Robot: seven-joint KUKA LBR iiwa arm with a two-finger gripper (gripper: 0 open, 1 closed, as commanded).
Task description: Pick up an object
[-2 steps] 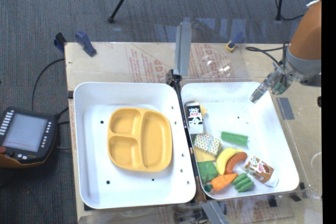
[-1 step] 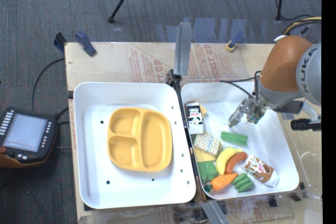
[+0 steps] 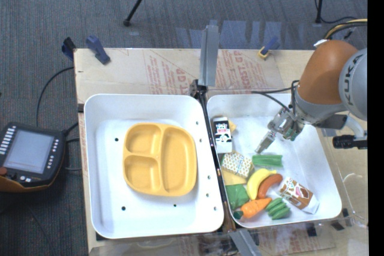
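The right bin [image 3: 318,153] holds a heap of toy food. Along its left side lie a black-and-white milk carton [image 3: 222,135], a patterned box [image 3: 236,163], a banana [image 3: 258,181], a sausage [image 3: 271,183], a carrot [image 3: 255,208] and a green pepper [image 3: 237,195]. A green bean pod [image 3: 267,160] lies in the middle, and a juice box [image 3: 297,195] sits at the front right. My gripper [image 3: 270,138] hangs over the middle of this bin, tilted down to the left, just above and behind the bean pod. I see nothing held in it.
The left bin [image 3: 102,129] bears a yellow divided plate [image 3: 160,159]. A grey upright post [image 3: 209,60] stands behind the seam between the bins. A teach pendant [image 3: 27,156] lies off the bench at the left.
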